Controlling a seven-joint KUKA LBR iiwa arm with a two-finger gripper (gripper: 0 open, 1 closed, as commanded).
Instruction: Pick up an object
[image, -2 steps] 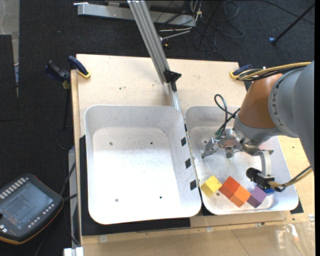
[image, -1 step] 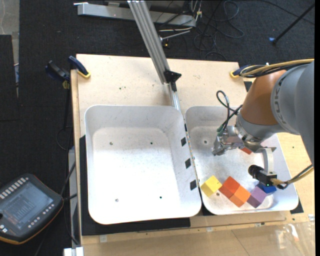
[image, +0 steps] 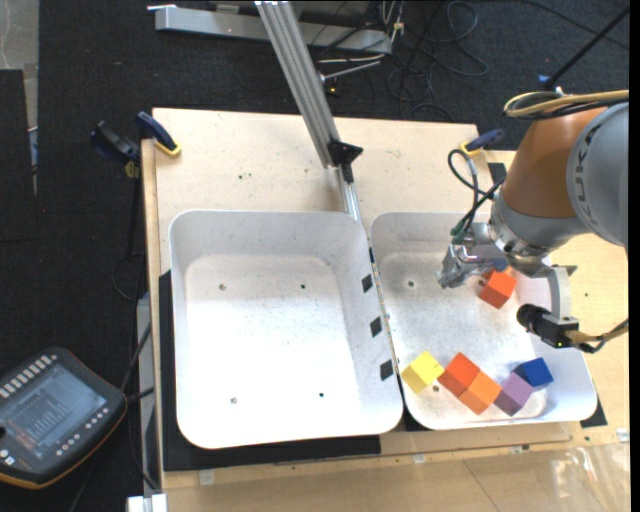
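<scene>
My gripper (image: 457, 270) hangs over the upper middle of the right bin (image: 420, 235), pointing down at the bin floor. An orange cube (image: 497, 288) lies just to its right, close beside it and partly under the wrist. Along the bin's near edge sits a cluster of blocks: a yellow cube (image: 423, 370), a red-orange cube (image: 461, 371), an orange block (image: 481, 391), a purple cube (image: 514, 392) and a blue cube (image: 535, 373).
The left bin (image: 265, 235) stands beside the right one, with a row of black clips (image: 377, 325) on the shared rim. A slanted metal rail (image: 305, 80) runs down to the bins' top junction. A teach pendant (image: 50, 410) lies at bottom left.
</scene>
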